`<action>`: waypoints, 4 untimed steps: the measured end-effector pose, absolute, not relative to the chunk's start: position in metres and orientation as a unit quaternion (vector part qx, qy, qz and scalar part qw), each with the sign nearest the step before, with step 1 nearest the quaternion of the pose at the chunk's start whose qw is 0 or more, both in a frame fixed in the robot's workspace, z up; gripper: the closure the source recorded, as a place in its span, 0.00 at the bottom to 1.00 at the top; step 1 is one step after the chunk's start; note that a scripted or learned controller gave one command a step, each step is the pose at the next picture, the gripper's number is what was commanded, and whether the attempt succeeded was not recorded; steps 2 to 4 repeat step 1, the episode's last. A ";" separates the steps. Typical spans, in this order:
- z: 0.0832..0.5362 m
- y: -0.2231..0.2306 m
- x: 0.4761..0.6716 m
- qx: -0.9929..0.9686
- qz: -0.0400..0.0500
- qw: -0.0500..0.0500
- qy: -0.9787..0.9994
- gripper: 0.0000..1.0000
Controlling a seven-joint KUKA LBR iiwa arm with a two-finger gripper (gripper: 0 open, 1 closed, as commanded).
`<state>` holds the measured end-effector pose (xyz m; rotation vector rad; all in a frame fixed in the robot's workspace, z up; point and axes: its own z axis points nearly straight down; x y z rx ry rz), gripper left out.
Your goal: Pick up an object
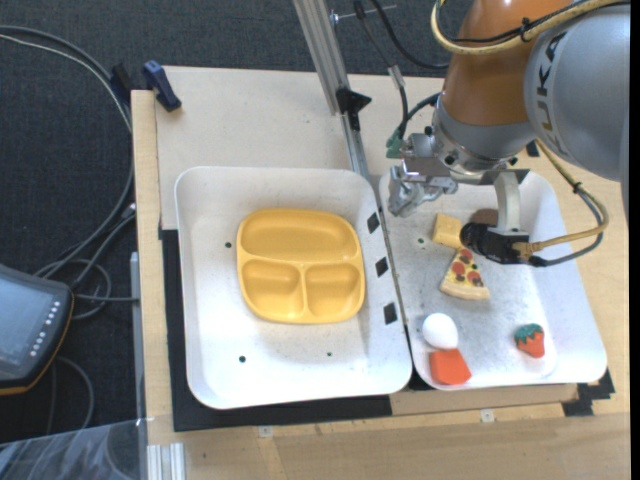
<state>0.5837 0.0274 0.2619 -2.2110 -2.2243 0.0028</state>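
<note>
Overhead, at a slant, I see the bench (240,118) with its two white bins side by side. The grey arm (520,58) reaches in from the right of the view. Its gripper (403,192) hangs over the far left corner of the right bin (572,298), just beside the wall shared with the left bin (200,203). I cannot tell whether the claw is wide or narrow, and I see nothing held in it.

Objects for picking, right bin:
- A yellow cheese wedge (446,231) lies nearest the gripper, a little toward the view's lower right of it.
- A toy pizza slice (464,275) lies just below the wedge.
- A white egg (439,329) sits near the front left corner and touches an orange piece (450,368) at the front rim.
- A toy strawberry (530,339) rests apart from these, toward the front right.
- A brown item (485,216) beside the wedge is partly hidden, so I cannot name it.

Left bin: a yellow divided plate (300,266) with three compartments lies flat near the middle, well apart from the gripper.
</note>
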 end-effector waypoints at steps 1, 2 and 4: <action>0.262 0.082 0.599 -0.705 -0.002 0.000 -0.710 1.00; 0.262 0.082 0.599 -0.705 -0.002 0.000 -0.710 1.00; 0.262 0.082 0.599 -0.705 -0.002 0.000 -0.710 1.00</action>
